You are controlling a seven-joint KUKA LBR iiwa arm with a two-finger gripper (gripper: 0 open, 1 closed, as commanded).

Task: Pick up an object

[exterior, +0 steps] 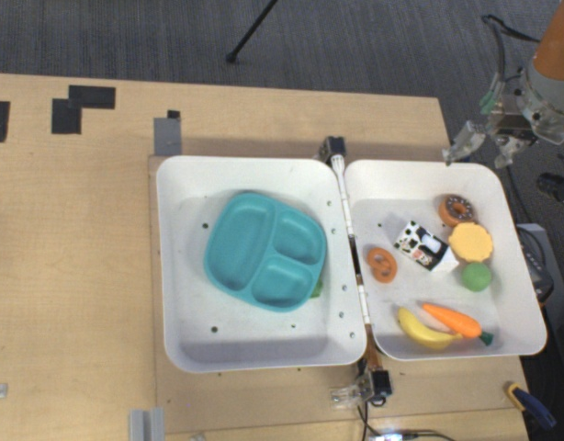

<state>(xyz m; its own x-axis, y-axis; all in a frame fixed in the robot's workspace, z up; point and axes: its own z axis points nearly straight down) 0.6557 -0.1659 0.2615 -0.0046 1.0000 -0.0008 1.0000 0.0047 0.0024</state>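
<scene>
White-bottomed, our gripper (480, 147) is hovering spread open and empty past the right bin's (530, 246) far edge; the black-and-white packet (420, 243) is showing no legible writing.

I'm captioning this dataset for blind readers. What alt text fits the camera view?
The gripper, open, hovers over the far right corner of the right bin, which holds a banana, carrot, green ball, and other small toys. The left bin holds a teal divided plate.

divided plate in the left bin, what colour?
Teal, the divided plate; camera view.
</scene>
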